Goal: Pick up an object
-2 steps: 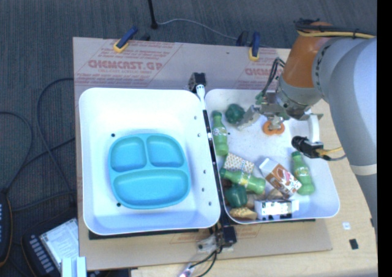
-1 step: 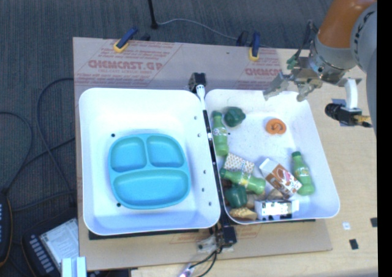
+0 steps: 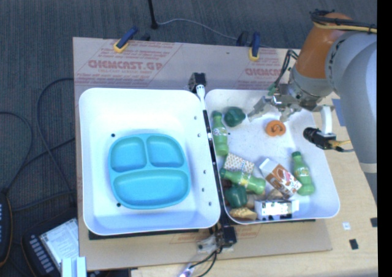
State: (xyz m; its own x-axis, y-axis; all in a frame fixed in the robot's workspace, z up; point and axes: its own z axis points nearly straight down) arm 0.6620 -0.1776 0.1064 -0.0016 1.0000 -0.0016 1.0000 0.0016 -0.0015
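your table [image 3: 110, 64]: brown printed board, clamped at far edge | on it: two white bins side by side, left bin [image 3: 98, 147], right bin [image 3: 324, 190]

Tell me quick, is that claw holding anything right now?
Gripper: open, fingers spread, holding nothing, poised in the right bin just above the small orange ring.

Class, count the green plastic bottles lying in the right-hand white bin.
3: one green plastic bottle along the left wall, one near the right wall, one mid-bin. Clutter may hide more.
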